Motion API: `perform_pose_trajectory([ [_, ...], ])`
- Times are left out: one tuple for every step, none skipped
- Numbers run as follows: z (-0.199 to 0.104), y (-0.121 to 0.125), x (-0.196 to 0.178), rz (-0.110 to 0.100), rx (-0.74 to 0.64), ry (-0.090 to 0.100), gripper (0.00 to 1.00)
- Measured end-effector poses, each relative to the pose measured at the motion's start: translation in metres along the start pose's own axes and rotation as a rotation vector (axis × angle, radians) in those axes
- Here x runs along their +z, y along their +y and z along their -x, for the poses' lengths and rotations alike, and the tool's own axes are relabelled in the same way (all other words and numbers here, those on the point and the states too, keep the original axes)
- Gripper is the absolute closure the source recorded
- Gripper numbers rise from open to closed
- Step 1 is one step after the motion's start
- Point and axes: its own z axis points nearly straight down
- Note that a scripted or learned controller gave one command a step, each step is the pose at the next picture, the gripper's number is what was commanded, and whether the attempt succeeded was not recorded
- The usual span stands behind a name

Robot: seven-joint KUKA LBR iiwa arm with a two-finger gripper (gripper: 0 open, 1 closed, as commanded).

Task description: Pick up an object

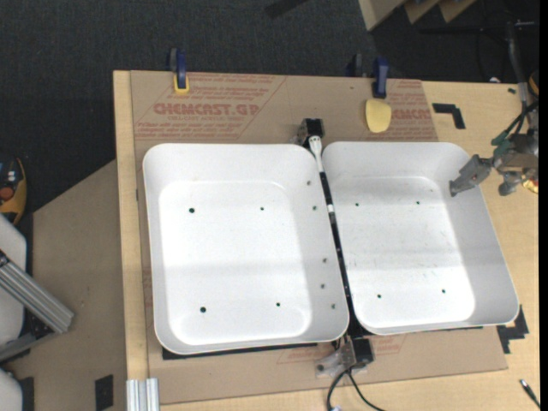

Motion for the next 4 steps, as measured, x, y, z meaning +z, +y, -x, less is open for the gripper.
perform_pose_trajectory([
  [0.001,-0.065,-0.186,0.021,0.001,-0.008,0.0],
  [0.0,-0.063,-0.186,0.006,-0.001,-0.005,1.0],
  [-0.01,-0.008,-0.047,-0.01,-0.003,0.004,1.0],
  [-0.078,-0.016,0.007,-0.006,-0.006,0.004,1.0],
])
